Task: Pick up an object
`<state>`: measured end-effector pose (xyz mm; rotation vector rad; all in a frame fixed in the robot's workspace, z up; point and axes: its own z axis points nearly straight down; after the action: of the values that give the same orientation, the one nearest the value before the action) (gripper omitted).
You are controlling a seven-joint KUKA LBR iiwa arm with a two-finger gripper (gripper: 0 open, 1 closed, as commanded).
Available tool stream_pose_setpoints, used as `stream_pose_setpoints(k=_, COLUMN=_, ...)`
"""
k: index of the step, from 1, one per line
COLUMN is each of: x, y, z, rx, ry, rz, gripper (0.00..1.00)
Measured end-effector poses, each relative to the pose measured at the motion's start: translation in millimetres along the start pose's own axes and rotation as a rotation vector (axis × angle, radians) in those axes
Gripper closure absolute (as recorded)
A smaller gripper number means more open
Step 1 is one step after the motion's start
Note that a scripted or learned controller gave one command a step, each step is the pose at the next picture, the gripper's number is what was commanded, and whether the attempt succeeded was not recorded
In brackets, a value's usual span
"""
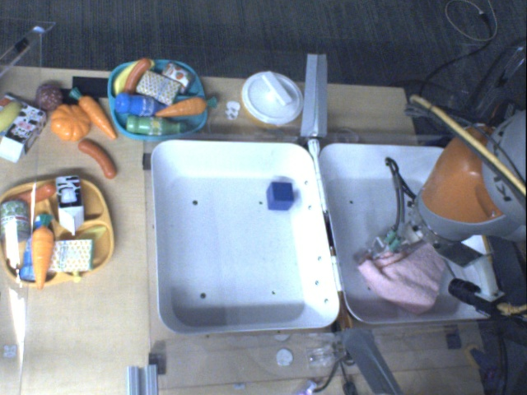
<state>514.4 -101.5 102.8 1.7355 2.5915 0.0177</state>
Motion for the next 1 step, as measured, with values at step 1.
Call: stream_pose_setpoints(k=1, x=0.1, y=0.0, z=0.0, rx=0.000, ry=0.000, rz=0.000, gripper=0.00)
